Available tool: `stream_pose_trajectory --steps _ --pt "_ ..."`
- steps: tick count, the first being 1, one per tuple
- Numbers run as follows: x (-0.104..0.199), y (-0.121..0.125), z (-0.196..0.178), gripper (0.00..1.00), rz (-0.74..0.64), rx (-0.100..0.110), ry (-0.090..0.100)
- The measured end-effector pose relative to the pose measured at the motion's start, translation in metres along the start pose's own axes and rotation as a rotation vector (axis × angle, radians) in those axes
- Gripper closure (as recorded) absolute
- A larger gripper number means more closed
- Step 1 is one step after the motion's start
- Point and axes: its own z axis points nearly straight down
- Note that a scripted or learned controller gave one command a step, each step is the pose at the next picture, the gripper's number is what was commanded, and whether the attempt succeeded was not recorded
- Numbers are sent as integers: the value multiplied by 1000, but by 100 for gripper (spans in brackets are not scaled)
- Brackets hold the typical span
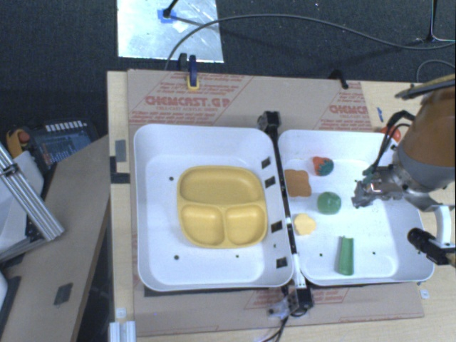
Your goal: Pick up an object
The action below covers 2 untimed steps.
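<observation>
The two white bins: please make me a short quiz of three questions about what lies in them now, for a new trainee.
1. True or false: the yellow divided tray lies in the left bin.
2. How many small objects lie in the right bin?
3. Which object is nearest the gripper? A) green stick B) green round piece C) brown piece

Key
1. True.
2. Five: the brown piece, an orange and teal piece, the green round piece, a pale yellow piece and the green stick.
3. B.
</observation>
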Motion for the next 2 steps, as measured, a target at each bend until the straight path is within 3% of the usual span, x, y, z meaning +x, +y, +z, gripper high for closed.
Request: stream_pose_trajectory --steps 1,2 --pt "1 5 -64 100 -3 -2 0" --pt "44 17 -61 100 -7 3 2"
